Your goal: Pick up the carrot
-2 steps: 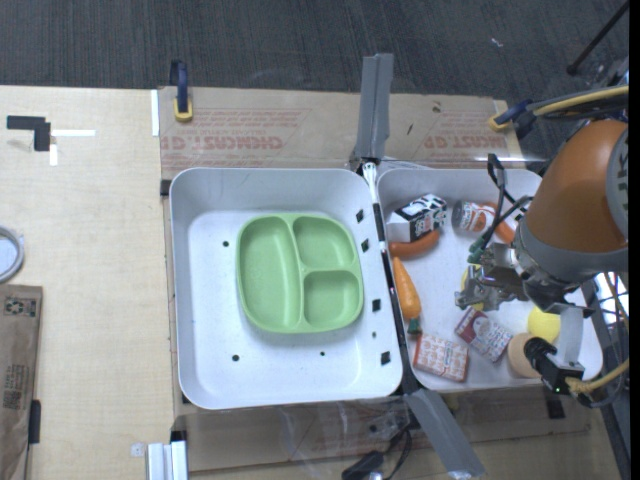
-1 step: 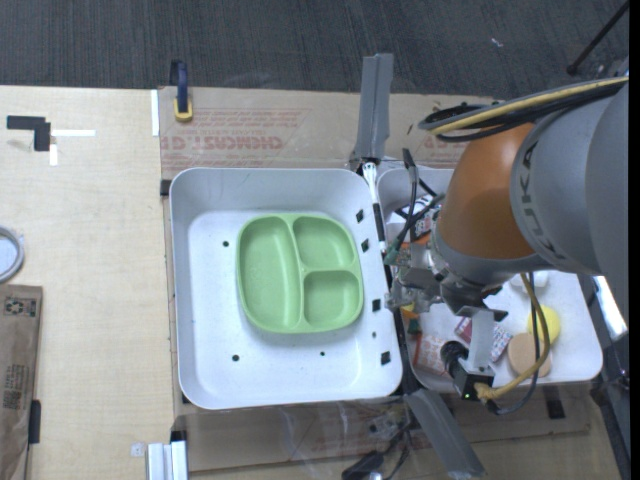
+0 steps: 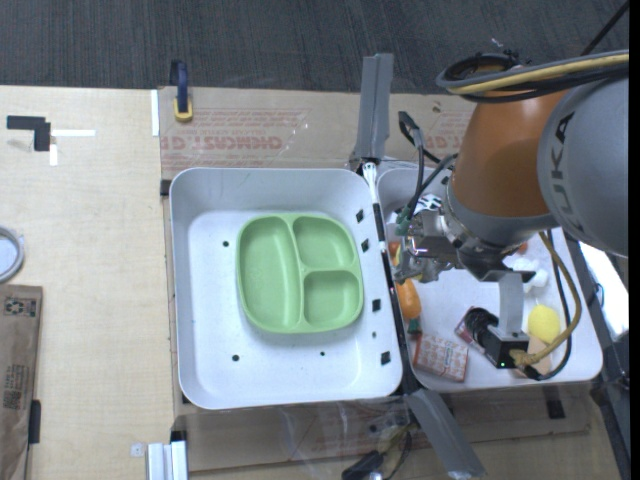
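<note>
The carrot point(image 3: 407, 300) lay in the bin point(image 3: 450, 298) at three o'clock of the view, short and orange, close against that bin's nine o'clock wall. The tool point(image 3: 410, 245) hung low just at twelve o'clock of it, by the same wall, while the arm point(image 3: 505, 163) bulked over the bin's middle. Whether the tool stood apart or together could not be told, since wrist and cables crowded it. The carrot rested on the bin floor, so the pick looked not yet made. Its place hard by the wall likely explained why the tool was so near the rim: little room remained for a grasp. A red-and-white packet point(image 3: 441, 356) lay at five o'clock of the carrot, and a yellow item point(image 3: 543, 322) farther off at three o'clock. The green divided plate point(image 3: 299, 272) sat in the other bin point(image 3: 210, 318).
</note>
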`<state>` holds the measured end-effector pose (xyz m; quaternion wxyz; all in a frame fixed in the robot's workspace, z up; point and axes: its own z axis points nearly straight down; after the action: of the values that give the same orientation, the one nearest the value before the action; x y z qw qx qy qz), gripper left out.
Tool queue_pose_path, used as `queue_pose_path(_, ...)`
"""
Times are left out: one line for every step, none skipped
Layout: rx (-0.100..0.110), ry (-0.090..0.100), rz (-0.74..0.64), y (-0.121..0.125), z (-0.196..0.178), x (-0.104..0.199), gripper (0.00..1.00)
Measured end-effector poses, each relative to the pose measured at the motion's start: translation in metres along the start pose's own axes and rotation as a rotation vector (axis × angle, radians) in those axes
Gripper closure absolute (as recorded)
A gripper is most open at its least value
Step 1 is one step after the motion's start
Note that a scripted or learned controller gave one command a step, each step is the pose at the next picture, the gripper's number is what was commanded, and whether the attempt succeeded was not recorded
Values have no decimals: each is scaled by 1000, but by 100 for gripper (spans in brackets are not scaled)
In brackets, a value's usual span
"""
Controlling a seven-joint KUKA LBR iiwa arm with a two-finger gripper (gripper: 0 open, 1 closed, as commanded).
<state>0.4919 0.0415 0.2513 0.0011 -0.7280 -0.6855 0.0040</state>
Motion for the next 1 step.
queue_pose_path(4,-2,224,-18,39,66,100)
